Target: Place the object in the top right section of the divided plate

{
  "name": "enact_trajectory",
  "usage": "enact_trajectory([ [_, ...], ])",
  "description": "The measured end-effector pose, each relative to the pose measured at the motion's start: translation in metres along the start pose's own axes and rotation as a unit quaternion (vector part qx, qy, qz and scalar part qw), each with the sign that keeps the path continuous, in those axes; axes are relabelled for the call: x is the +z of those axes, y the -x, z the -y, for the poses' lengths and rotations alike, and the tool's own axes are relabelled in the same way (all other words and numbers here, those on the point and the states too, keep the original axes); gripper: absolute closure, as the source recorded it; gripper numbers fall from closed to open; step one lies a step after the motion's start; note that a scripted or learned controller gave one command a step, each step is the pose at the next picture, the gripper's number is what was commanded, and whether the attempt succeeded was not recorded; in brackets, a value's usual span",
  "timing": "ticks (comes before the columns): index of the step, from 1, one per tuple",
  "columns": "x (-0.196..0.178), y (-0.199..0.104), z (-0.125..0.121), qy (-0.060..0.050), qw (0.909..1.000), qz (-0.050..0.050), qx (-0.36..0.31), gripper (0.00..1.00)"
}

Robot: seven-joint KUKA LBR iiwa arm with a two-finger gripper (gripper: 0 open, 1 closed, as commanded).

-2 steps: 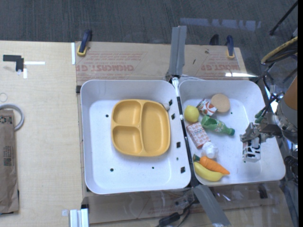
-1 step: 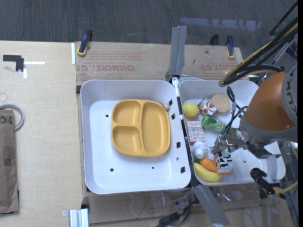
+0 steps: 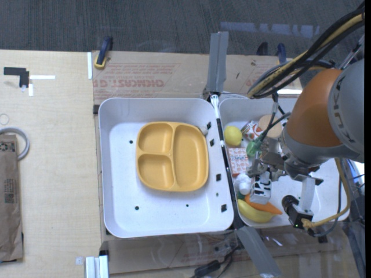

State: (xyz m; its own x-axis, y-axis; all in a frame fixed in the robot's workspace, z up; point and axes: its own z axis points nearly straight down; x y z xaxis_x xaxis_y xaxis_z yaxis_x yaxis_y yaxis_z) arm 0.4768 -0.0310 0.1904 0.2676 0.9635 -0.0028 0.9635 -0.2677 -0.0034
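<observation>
A yellow divided plate (image 3: 173,156) lies in the left white bin (image 3: 116,155), with three sections that hold nothing. The right bin (image 3: 232,104) holds toy foods: a lemon (image 3: 232,135), a banana (image 3: 253,212), a carrot (image 3: 264,204), a small white piece (image 3: 244,185), a red-and-white packet (image 3: 236,160) and a green item (image 3: 254,147). My gripper (image 3: 262,189) hangs low over the right bin, right above the carrot and banana and beside the white piece. The arm's orange band (image 3: 316,114) covers the bin's right part.
A grey divider (image 3: 218,68) stands between the bins at the back. Cardboard (image 3: 151,74) lies behind the left bin. A brown paper bag (image 3: 8,190) rests at the far left of the bench. Cables (image 3: 307,51) arc over the arm.
</observation>
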Motion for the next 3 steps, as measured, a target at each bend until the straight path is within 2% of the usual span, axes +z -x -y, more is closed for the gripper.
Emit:
enact_trajectory([
  [1, 0.000, -0.060, 0.017, 0.000, 0.9995, 0.000, -0.030, 1.00],
  [3, -0.001, -0.175, 0.049, 0.000, 0.9999, 0.001, -0.016, 1.00],
])
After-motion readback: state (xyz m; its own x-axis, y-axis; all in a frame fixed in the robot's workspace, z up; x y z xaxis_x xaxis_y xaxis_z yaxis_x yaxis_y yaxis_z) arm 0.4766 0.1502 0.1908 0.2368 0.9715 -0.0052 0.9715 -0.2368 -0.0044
